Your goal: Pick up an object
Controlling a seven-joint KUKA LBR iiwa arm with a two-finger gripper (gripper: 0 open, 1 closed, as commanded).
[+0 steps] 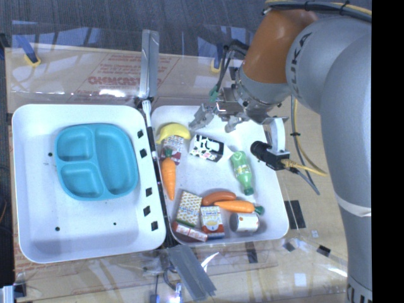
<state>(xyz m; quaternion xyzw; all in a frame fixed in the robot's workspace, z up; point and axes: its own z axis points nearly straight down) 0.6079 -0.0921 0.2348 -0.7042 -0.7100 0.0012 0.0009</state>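
Note:
My gripper (216, 121) hangs over the back of the right bin (180, 113). Its fingers are spread open and nothing sits between them. Just below the fingertips lies a black-and-white patterned carton (207, 148). A yellow fruit (172, 131) rests to the carton's left, with a small jar (173, 146) and a carrot (168, 176) under it. A green bottle (242, 172) lies to the carton's right. Toward the bin's front are a second carrot (235, 206), a sausage (216, 196), two small cartons (188, 208) (211, 219) and a can (245, 223).
The left bin (38, 232) holds a blue divided plate (96, 160). A metal divider post (149, 62) stands between the bins at the back. The grey arm with its orange band (278, 43) covers the right bin's back right corner, and cables (303, 166) trail along its right side.

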